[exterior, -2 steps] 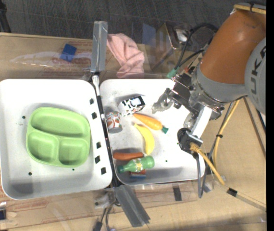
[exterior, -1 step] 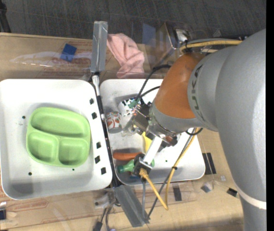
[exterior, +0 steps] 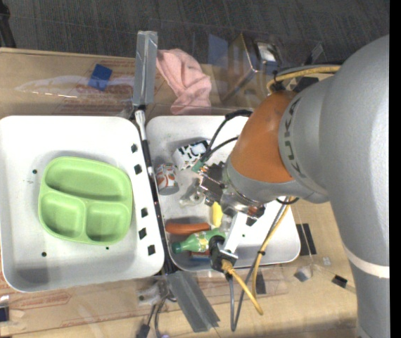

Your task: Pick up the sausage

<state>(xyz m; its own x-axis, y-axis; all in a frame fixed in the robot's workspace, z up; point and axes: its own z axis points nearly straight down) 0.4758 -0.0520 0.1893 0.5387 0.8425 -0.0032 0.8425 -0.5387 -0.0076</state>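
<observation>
The sausage point(exterior: 186, 226), reddish-brown and long, lies flat near the front of the right bin point(exterior: 160, 134). A green bottle-shaped toy point(exterior: 196, 243) lies just in front of it. My gripper point(exterior: 202, 186) hangs over the middle of the right bin, a little behind and to the right of the sausage, and is not touching it. The grey arm with its orange band point(exterior: 260, 146) hides most of the right half of that bin.
A small can point(exterior: 165, 178), a black-and-white item point(exterior: 192, 150) and a yellow piece point(exterior: 217, 213) share the right bin. The left bin point(exterior: 17, 139) holds a green divided plate point(exterior: 86, 199). A pink cloth point(exterior: 185, 78) lies behind the bins. Cables point(exterior: 246, 287) trail by the front edge.
</observation>
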